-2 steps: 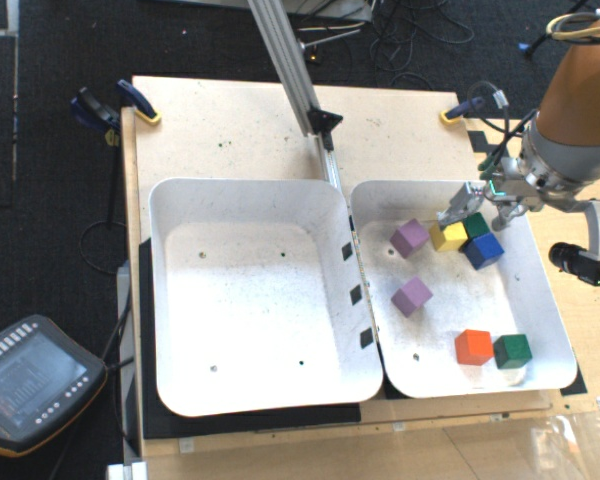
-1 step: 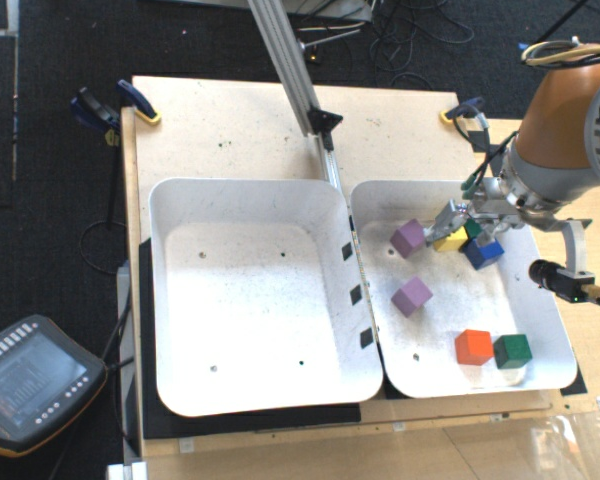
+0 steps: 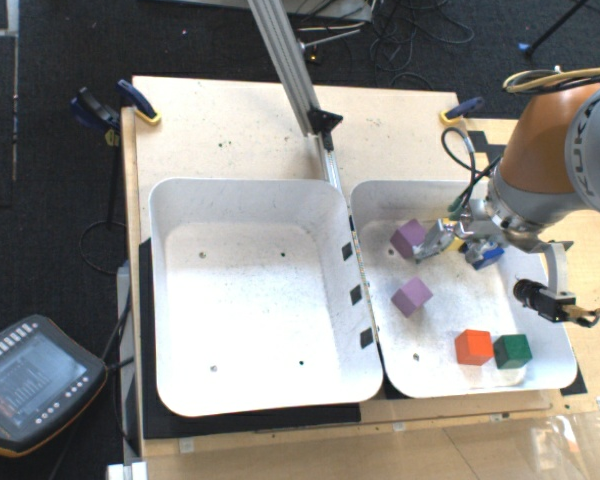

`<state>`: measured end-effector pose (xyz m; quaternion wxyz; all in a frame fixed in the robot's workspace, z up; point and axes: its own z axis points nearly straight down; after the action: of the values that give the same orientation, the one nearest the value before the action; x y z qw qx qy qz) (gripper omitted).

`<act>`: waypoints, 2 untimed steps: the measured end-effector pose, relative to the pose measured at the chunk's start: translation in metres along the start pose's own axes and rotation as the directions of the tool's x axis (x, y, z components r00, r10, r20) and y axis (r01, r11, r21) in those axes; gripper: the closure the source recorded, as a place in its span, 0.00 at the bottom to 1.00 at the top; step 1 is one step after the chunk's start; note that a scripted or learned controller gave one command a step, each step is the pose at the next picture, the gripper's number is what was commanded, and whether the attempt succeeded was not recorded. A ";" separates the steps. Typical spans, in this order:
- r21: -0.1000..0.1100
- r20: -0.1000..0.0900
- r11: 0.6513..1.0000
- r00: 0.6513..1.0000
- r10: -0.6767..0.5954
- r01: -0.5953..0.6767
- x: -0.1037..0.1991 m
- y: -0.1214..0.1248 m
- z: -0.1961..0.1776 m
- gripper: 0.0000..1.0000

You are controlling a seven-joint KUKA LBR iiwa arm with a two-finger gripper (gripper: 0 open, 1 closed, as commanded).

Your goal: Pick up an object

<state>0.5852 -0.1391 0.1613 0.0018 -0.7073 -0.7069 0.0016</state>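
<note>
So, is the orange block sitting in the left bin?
No, the orange block lies in the right bin, beside the green block.

A pale wooden bench (image 3: 240, 128) carries two shallow white bins — the right bin (image 3: 540, 373) beneath the gripper (image 3: 435, 243), the left bin (image 3: 170, 208) well beyond its fingertips.

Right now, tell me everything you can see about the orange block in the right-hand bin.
The orange block is a small cube with a plain, matte, solid-coloured surface. It sits flat on the floor of the right bin, near that bin's front right corner. A green block stands right beside it, touching or nearly so. The gripper is farther back by a purple block, well apart from it.
</note>
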 end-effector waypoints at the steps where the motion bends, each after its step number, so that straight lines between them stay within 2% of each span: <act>1: 0.001 -0.001 1.000 1.000 0.000 0.000 0.003 0.000 0.064 0.00; 2: -0.007 0.001 1.000 1.000 0.000 0.000 0.002 0.002 0.050 1.00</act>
<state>0.5873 -0.1368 0.1115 -0.0008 -0.7074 -0.7068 -0.0005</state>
